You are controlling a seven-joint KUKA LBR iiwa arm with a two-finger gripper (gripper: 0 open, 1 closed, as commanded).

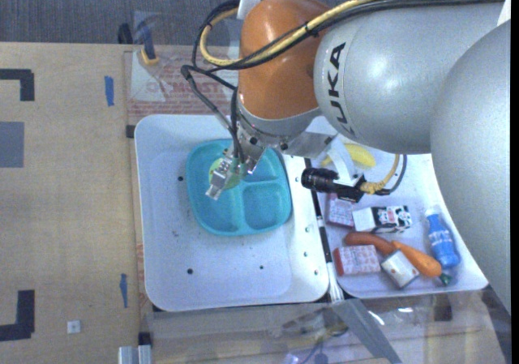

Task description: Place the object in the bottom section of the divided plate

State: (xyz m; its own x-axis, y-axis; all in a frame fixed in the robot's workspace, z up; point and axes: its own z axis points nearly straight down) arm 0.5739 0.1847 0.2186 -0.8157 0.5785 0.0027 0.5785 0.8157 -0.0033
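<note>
A blue divided plate (258, 210) lies in the left white bin (166, 257), toward its back. My gripper (217, 182) hangs over the plate's left part, reaching down from the orange wrist. A small yellow-green thing (220, 165) shows right against the gripper, above the plate's left section. Whether it is held or lies on the plate cannot be told. The arm hides the plate's upper right corner.
The right bin (466, 277) holds an orange carrot (405, 251), two red and white packets (357, 259), a small white block (399, 271), a blue bottle (440, 239), a black and white box (392, 217) and a yellow thing (362, 157) under the arm.
</note>
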